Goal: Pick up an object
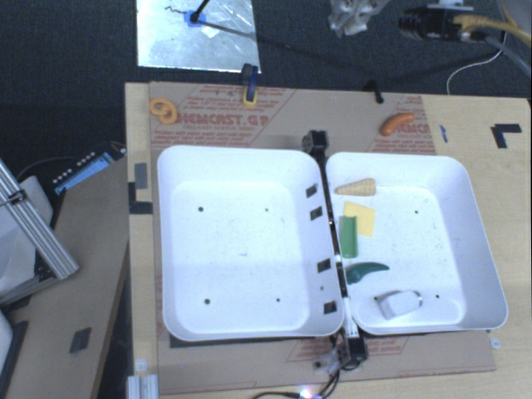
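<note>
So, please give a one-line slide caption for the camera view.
Right bin holds five small items, among them a yellow square; gripper hangs beyond the bench.

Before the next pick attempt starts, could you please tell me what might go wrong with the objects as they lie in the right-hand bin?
1. The green block lies against the yellow piece, so a grasp may catch or shove both.
2. All the items, including the teal pepper and the cone, sit near the right bin's inner wall, which could block a finger.
3. The white object blends with the bin floor.
</note>
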Robot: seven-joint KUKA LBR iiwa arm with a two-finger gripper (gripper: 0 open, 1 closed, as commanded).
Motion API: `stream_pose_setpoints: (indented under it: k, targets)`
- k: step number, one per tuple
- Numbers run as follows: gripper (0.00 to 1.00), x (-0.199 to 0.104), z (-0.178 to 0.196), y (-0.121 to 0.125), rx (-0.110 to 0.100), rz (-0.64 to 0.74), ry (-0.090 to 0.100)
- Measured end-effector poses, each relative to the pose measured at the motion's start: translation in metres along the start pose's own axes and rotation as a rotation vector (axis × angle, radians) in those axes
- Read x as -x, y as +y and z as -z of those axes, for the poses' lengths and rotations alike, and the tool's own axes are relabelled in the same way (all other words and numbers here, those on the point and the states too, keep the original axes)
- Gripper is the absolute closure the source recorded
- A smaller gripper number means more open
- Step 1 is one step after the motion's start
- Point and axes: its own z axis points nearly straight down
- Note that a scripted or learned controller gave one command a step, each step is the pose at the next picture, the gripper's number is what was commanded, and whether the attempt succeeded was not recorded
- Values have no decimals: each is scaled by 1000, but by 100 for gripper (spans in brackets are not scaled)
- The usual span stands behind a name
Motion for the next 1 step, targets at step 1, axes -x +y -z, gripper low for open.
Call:
stream_pose_setpoints:
  k: [1]
  targets:
    - [100,91,1,-1,-1,-2,-1]
